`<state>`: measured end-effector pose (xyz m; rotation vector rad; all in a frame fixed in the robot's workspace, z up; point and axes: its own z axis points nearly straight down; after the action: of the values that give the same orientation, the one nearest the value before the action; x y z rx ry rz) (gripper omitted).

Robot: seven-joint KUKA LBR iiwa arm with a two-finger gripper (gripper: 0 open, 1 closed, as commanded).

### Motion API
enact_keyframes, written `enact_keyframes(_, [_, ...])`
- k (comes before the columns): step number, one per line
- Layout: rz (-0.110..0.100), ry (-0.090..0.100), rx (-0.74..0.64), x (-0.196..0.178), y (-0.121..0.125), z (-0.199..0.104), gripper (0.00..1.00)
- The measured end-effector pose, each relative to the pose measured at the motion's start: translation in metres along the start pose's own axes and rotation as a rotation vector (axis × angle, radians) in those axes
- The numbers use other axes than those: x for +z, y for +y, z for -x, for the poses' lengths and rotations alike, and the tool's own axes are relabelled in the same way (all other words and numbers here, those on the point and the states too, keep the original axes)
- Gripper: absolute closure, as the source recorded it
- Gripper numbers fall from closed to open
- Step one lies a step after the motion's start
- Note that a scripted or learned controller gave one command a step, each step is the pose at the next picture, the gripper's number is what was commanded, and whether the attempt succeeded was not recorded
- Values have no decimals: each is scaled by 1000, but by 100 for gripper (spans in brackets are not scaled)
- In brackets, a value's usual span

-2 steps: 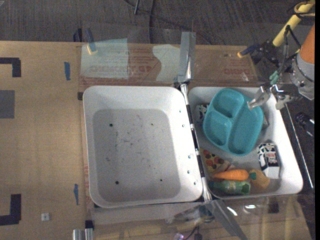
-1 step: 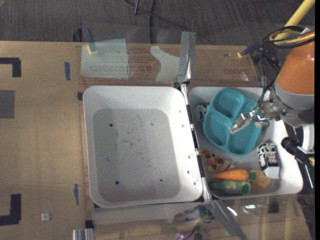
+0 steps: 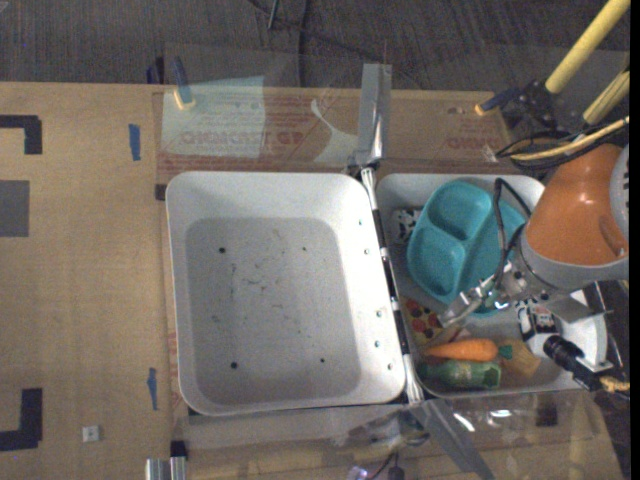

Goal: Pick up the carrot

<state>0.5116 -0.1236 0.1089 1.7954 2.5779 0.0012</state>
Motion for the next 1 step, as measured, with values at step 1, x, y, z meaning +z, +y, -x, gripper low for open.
enact_keyframes(1, [23, -17, -265, 15, -14, -19, 0])
